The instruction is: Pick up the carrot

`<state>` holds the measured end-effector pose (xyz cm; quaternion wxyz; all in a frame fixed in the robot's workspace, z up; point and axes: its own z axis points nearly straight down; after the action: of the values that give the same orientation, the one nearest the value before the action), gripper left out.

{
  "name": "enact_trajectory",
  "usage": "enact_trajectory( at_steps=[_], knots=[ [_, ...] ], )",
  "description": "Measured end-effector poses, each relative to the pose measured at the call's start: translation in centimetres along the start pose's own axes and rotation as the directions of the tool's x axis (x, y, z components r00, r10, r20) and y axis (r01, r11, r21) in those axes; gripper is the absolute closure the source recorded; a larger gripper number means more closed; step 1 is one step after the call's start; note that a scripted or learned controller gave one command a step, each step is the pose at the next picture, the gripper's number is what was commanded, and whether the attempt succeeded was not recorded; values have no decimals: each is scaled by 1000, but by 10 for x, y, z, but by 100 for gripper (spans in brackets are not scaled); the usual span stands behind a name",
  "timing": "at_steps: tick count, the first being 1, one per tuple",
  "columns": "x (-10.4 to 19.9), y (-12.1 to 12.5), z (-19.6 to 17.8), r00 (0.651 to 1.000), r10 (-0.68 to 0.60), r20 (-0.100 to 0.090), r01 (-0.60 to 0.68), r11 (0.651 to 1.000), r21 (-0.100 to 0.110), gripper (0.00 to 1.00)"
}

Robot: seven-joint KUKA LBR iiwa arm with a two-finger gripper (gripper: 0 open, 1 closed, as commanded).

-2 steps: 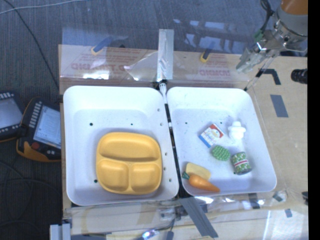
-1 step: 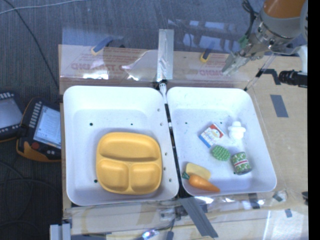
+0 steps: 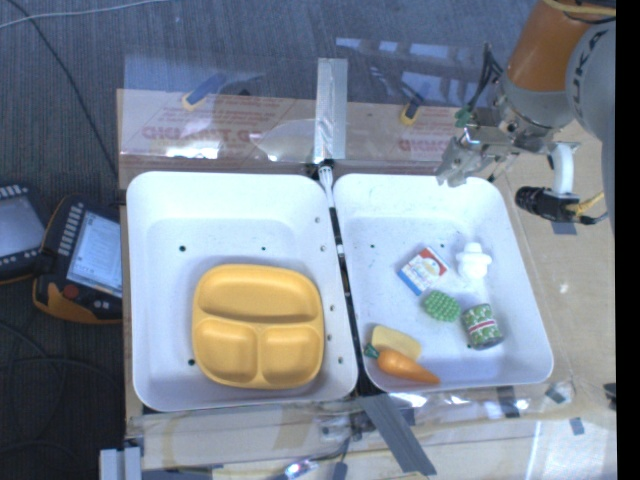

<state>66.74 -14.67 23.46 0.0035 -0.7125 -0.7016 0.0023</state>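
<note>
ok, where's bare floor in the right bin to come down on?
Right bin: far half bare, from the divider to the small carton. Crowded near edge: carrot, yellow wedge, green can. Gripper hovers at the far rim.

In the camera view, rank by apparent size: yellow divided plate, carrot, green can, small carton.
1. yellow divided plate, by far the largest.
2. carrot.
3. small carton and green can: they look alike in size, so I won't rank them.

The robot arm [image 3: 565, 43] is cut off by the top and right edges. The gripper [image 3: 462, 171] is small and blurred, its fingers indistinct. A handheld screen device [image 3: 15, 233] is cropped at the left edge. The small box's [image 3: 424, 269] label is unreadable.
</note>
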Motion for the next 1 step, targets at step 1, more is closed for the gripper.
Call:
enact_trajectory(
  at_steps=[1],
  knots=[
    [5, 0, 45, 998, 60, 0, -60, 998, 1, 100]
  ],
)
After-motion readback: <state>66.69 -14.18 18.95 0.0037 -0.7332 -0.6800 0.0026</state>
